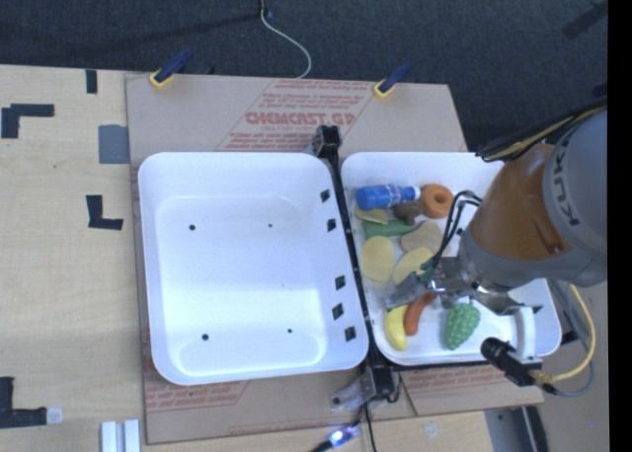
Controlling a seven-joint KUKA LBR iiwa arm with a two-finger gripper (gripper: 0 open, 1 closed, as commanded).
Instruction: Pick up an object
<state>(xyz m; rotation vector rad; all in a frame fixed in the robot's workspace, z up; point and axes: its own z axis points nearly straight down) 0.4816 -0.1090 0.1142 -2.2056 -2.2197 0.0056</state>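
Claw (413, 289) near "CHEMCAST"-printed board (296, 119)

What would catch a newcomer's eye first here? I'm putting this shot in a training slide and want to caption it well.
First the bulky grey arm with its orange band, reaching in from the right over the right bin. Next the bright heap of toy food there: a blue bottle, a brown doughnut and a green bumpy piece, with the hand low among them. The left bin is plain white.
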